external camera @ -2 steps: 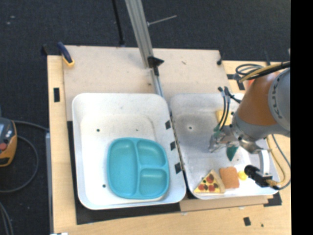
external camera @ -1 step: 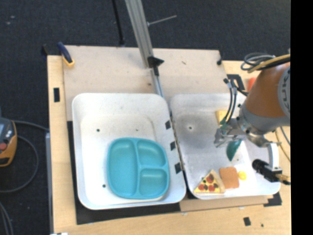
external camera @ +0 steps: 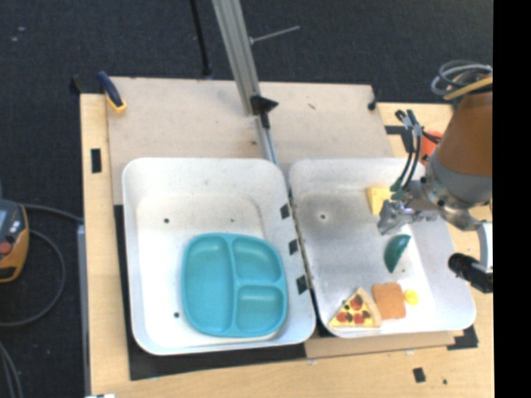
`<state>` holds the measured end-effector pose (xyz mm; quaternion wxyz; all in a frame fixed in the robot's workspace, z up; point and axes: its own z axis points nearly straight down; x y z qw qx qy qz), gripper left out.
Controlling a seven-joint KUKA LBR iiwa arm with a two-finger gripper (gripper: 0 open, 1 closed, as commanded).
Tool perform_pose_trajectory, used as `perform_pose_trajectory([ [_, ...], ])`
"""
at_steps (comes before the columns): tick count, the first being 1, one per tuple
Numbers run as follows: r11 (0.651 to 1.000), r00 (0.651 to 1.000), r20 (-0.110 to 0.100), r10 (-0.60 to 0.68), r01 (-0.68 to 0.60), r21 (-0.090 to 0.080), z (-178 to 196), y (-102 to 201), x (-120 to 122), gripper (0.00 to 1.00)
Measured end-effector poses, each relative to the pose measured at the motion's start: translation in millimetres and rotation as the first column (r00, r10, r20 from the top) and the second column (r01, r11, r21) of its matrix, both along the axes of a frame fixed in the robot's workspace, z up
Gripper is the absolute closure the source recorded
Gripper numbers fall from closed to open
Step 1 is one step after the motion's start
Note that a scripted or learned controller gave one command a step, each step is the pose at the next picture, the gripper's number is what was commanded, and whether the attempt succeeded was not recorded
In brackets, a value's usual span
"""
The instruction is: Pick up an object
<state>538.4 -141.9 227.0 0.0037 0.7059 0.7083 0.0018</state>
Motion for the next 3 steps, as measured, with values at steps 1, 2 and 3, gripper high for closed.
perform_pose_trajectory([
  [1, 1.0, 1.0, -0.001, 0.0, 0.0, 0.0, 41.1, -1.5, 1.9, 1.0],
  [2, 1.0, 1.0, -0.006, 0.003, -0.003, 0.003, 27.0, 48.6, 6.4, 1.0],
  [3, 1.0, 1.0, -0.005, 0.004, -0.004, 0.003, 33.3, 105.5, 16.8, 1.0],
])
